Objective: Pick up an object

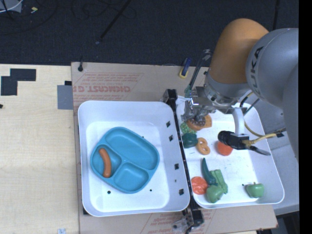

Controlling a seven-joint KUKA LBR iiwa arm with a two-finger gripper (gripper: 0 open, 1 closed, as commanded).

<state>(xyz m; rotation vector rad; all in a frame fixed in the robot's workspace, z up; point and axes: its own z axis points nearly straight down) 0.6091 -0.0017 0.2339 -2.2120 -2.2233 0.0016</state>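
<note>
Arm [253, 62] bent low over right bin [273, 179]

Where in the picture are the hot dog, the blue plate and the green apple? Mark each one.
hot dog [105, 162]: camera view, middle of the sausage.
blue plate [136, 152]: camera view, bare upper compartment.
green apple [254, 190]: camera view, centre of the fruit.
</note>
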